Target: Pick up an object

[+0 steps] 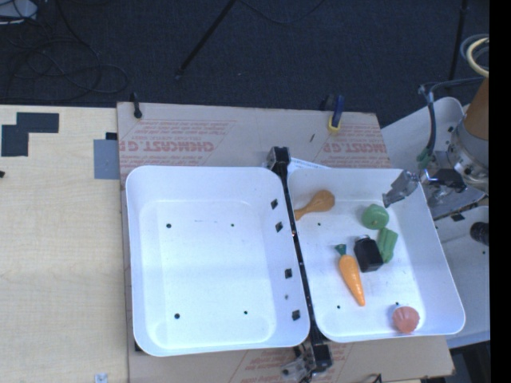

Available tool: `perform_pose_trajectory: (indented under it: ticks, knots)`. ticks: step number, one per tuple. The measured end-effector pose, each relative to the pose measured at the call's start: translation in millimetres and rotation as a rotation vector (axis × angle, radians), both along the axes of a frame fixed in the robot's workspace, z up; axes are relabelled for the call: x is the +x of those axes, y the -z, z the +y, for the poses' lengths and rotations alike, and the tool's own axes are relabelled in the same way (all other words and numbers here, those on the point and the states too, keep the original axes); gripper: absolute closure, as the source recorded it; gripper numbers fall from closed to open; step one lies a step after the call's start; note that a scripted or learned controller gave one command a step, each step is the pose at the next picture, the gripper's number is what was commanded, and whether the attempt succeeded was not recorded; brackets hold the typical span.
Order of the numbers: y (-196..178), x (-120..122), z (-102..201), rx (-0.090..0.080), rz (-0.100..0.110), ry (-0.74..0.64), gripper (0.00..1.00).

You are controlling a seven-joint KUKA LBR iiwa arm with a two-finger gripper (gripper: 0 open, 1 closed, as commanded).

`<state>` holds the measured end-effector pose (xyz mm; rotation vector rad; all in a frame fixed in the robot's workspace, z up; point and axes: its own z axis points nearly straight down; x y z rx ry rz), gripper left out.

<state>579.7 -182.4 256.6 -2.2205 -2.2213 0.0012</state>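
So for grabbable stuff we've got five things, all sitting in the right bin (447, 294). A toy carrot (351, 278) lies roughly mid-bin, green tip toward the far edge and orange point toward the near edge. Just beside its leafy end there's a small black block (367, 254), and that one's touching a green piece (388, 243) on its right side. A rounder green object (374, 216) sits just beyond those, closer to the bin's far right edge. A tan pear-shaped gourd thing (315, 204) lies near the far left corner, its narrow end pointing at the divider between the bins. A pinkish-red ball (406, 318) sits down in the near right corner, well apart from the rest.

The left bin (144, 214) shows us bare white floor with a few small dark dots.

The gripper (399, 190) hangs over the right bin's far right rim, just beside the round green object but not touching it as far as we can see. Nothing sits between its fingers, and honestly we can't tell whether they're apart or together from this angle.

Both bins rest on a cardboard sheet (239, 138) on the bench.
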Motion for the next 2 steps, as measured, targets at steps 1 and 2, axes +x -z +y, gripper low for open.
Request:
perform_pose_trajectory:
  ticks: [1,2]
  knots:
    - [96.9,-25.5,64.4,0.006,0.013,-0.003,0.0]
    - [153.2,-37.2,88.9,-0.001,-0.006,0.0,0.0]
